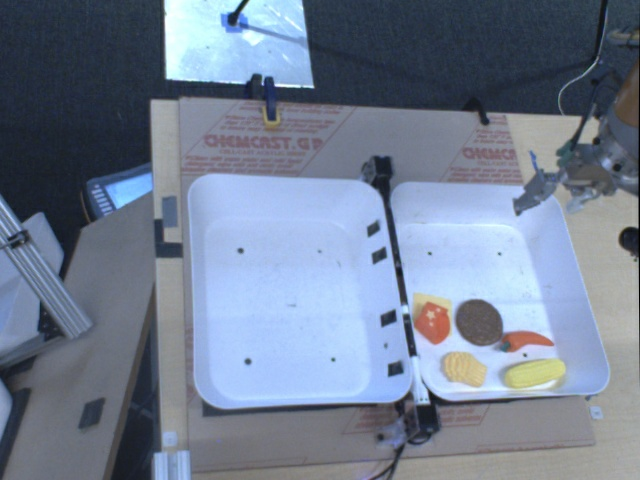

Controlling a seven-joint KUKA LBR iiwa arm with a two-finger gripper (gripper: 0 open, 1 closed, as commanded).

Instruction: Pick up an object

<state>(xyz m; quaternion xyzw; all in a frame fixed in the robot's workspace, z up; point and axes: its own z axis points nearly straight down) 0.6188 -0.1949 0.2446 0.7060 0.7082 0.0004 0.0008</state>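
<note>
Camera view: two shallow white plastic bins sit side by side on the wooden counter (165, 268), joined along a dark central seam. My claw (548, 190) hangs over the far right corner of the right-hand white bin (590, 318), its two fingers spread apart with nothing between them. One fingertip (522, 204) sits above the bin's far rim.

The objects are all grouped in the near portion of that same bin, well apart from my claw and toward the camera from it. A yellow wedge with a red patch (432, 318) lies closest to the central seam. Just beside it, to the right, is a round dark brown disc (479, 321). A small red and orange pepper-shaped piece (526, 341) lies right of the disc. Nearer the front rim are a ridged yellow-orange piece (464, 369) and a yellow corn cob (534, 373), side by side.

The left-hand white bin (290, 288) holds no items.
</note>
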